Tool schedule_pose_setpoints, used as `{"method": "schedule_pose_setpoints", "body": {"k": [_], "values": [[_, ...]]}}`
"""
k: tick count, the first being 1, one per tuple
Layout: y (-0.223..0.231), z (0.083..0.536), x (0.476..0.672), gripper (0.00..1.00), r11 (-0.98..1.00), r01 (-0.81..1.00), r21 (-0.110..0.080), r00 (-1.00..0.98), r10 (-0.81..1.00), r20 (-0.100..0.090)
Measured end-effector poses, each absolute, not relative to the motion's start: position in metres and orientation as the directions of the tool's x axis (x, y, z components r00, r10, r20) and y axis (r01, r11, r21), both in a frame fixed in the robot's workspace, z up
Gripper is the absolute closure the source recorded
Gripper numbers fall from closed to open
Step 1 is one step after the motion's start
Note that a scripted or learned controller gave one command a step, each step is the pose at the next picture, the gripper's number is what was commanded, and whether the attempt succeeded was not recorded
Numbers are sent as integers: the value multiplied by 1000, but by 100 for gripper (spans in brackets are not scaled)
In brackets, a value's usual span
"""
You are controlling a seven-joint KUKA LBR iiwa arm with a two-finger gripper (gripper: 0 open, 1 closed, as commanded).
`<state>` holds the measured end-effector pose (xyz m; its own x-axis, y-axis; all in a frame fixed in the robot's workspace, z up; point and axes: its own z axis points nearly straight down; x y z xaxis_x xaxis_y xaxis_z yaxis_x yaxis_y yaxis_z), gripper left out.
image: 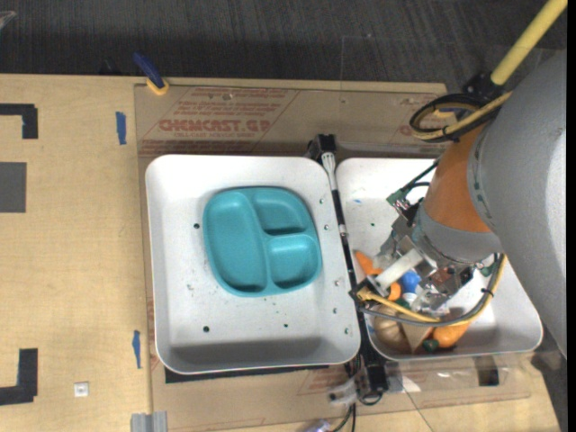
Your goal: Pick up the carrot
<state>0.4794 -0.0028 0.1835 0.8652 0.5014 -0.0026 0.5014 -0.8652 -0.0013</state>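
1. Two white bins sit side by side: the left bin [171,241] holds one teal divided plate [261,238], and the right bin [526,327] holds a small heap of items under the arm [522,169].
2. One carrot [364,264] shows as an orange tip near the right bin's left wall, just beside the gripper [409,282].
3. Cables and the wrist cover the gripper; I cannot tell its grip.
4. One more orange piece [447,335] lies lower, hard to identify.
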Motion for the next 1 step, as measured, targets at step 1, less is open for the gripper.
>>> {"method": "schedule_pose_setpoints", "body": {"k": [1], "values": [[-3, 184, 479, 0, -865, 501, -1, 865, 501, -3]]}}
